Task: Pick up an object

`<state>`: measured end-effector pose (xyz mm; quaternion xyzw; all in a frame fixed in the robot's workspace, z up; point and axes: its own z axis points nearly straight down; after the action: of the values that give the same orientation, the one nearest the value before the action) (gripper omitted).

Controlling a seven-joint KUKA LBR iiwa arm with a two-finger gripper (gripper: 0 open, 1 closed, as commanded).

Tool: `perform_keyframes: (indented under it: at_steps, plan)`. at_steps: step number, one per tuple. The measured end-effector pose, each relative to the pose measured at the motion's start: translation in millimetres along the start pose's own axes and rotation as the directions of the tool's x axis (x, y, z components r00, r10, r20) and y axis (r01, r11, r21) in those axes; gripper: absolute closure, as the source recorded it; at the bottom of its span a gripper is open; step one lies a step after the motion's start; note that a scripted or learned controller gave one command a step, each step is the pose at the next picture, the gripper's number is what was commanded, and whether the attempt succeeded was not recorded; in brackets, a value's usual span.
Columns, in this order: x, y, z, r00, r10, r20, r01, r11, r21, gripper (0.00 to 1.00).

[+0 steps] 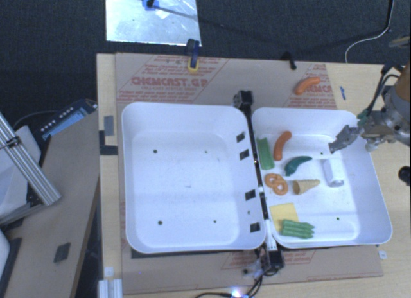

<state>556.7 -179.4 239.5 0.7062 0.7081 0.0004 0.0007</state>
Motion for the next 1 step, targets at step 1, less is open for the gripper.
perform_keyframes:
  at_steps: [1]
  plan:
    - [32.3, 61.2, 158.3, 1.000, -0.006, 0.000, 0.006, 1.000, -0.005, 0.00]
